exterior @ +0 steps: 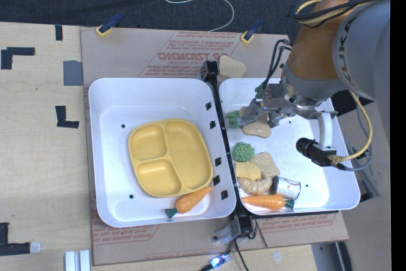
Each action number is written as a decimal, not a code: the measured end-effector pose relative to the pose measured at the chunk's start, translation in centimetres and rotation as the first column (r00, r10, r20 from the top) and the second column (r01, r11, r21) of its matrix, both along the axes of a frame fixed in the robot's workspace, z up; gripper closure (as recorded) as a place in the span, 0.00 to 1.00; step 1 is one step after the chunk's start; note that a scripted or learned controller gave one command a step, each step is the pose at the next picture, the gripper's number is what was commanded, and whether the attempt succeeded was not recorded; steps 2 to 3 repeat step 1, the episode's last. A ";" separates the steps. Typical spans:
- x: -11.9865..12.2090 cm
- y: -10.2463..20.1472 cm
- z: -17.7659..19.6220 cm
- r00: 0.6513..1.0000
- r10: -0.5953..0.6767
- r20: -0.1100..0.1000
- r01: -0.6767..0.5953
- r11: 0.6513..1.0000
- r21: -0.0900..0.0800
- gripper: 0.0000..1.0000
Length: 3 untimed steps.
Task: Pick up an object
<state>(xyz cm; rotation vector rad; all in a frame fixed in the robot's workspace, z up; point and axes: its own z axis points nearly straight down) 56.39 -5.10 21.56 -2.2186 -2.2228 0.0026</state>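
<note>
Bench bore two white bins [101,136]. Far left of claw: yellow plate [170,155], carrot [192,199]. Claw [259,112] over right bin, grip state unclear. Tan piece [257,131] just below it. Risk: crowded toys [254,168] nearby, likely miss or nudge.

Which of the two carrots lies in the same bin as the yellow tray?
The carrot in the left bin, touching the yellow tray's lower corner. The other carrot lies in the right bin.

Grey arm, pincer [259,112] lowered
</note>
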 end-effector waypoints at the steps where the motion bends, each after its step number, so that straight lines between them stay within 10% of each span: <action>1: -0.6 -1.3 1.3 1.000 -0.001 0.001 0.001 1.000 0.000 1.00; 3: -0.6 -1.3 1.3 1.000 -0.001 0.001 0.001 1.000 0.000 1.00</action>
